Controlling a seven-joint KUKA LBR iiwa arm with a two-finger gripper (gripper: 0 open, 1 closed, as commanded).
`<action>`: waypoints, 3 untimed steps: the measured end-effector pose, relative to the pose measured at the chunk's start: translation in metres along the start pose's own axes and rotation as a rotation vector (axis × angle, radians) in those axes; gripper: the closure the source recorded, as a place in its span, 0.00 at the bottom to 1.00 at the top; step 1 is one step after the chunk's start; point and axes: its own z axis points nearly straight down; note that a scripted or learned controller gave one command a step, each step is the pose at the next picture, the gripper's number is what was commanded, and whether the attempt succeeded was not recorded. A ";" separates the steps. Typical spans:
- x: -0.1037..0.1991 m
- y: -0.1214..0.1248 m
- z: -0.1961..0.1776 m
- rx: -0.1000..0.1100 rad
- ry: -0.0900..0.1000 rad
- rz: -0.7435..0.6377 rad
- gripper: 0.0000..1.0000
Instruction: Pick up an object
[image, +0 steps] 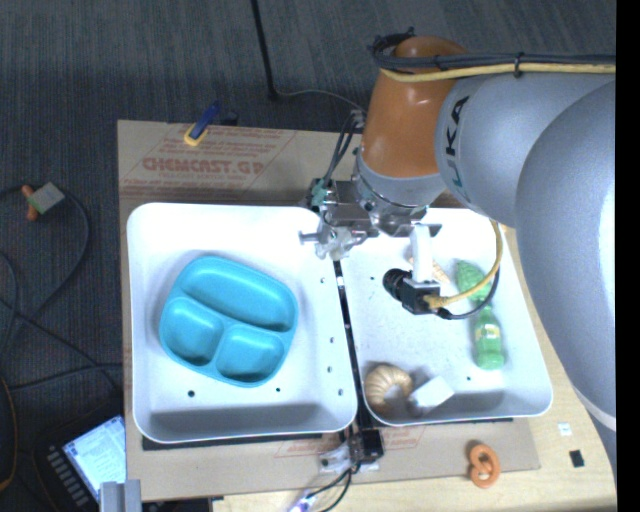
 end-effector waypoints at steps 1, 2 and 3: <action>0.017 -0.038 0.005 0.001 -0.001 0.002 1.00; 0.027 -0.100 0.004 0.002 -0.001 0.002 1.00; 0.031 -0.109 0.013 0.001 -0.001 0.003 1.00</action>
